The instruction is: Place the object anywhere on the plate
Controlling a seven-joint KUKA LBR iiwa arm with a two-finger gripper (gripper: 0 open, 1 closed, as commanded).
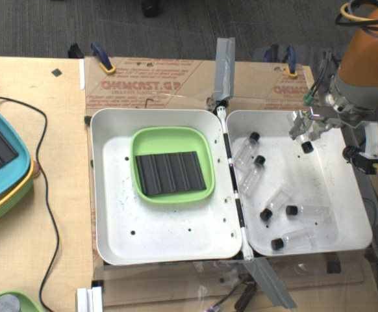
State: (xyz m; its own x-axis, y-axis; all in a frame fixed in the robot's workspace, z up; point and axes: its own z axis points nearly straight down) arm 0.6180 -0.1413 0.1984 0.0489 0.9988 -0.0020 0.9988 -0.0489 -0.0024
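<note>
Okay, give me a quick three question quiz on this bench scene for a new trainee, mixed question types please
1. True or false: the green square plastic plate sits in the left white bin.
2. Which bin holds the clear plastic vials with black caps?
A. the left bin
B. the right white bin
C. both bins
3. Fill in the missing word: the dark ribbed rectangular mat lies on the green ____.

Key
1. True.
2. B. The vials lie scattered in the right bin, and the arm's gripper hangs over that bin's far corner.
3. plate.
</note>
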